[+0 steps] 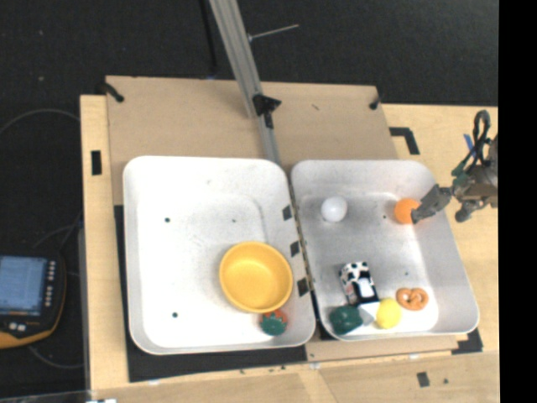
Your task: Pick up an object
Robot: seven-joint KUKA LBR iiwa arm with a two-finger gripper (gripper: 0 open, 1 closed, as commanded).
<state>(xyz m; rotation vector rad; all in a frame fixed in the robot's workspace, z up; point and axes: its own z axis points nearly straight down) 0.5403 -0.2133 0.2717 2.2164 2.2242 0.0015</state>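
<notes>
My gripper (448, 207) hangs over the right rim of the right bin (369, 179), fingers spread and open, nothing between them. Its left finger (431, 202) points at a small orange ball (404, 211) and ends just beside it. A white ball (334, 209) lies further left in the same bin. Near the bin's front lie a black-and-white toy (358, 281), an orange ring-shaped piece (412, 298), a yellow ball (388, 313) and a dark green object (344, 318).
The left bin (185, 217) holds a yellow bowl (256, 276) with a small green and red item (273, 322) at its front edge. A grey metal post (243, 65) slants up from between the bins. A handheld pendant (29, 296) sits at far left.
</notes>
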